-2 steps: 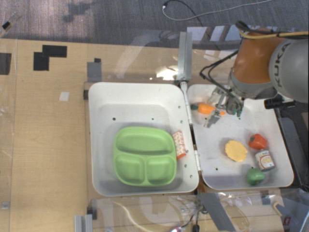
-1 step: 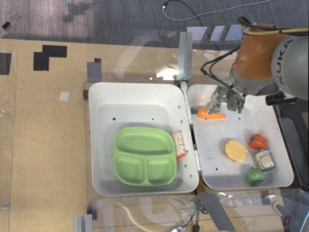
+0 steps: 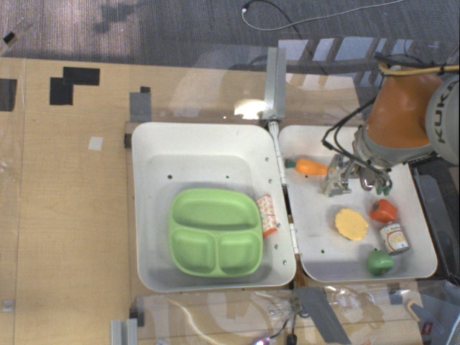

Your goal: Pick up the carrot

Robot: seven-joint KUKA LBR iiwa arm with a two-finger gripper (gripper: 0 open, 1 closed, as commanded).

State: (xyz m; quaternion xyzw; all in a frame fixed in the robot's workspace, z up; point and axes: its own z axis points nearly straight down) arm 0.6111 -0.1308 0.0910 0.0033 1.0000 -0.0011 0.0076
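Tabletop (image 3: 65,214) is pale wood-grain with a few black and grey squares on it. Left bin (image 3: 201,146): white, shallow, rounded corners; holds a light-green plastic tray (image 3: 215,230) with three compartments, matte and smooth. A small packet (image 3: 267,214), white with orange-red print, leans at the tray's right edge against the bin's right wall. Right bin (image 3: 417,264): same white shell. Carrot (image 3: 309,167) lies in its upper left part, near the divider between the bins; long axis roughly horizontal, green stub pointing left, orange body running right, smooth toy-like surface. Just right of the carrot is the gripper (image 3: 336,185), metallic, fingers down toward the bin floor; carrot is not between them, and I cannot tell whether they are spread or closed. Below it, a flat pale-yellow disc (image 3: 351,225). Further right: a red-orange rounded item (image 3: 384,210), a small labelled can (image 3: 394,238), a glossy green rounded item (image 3: 379,262).
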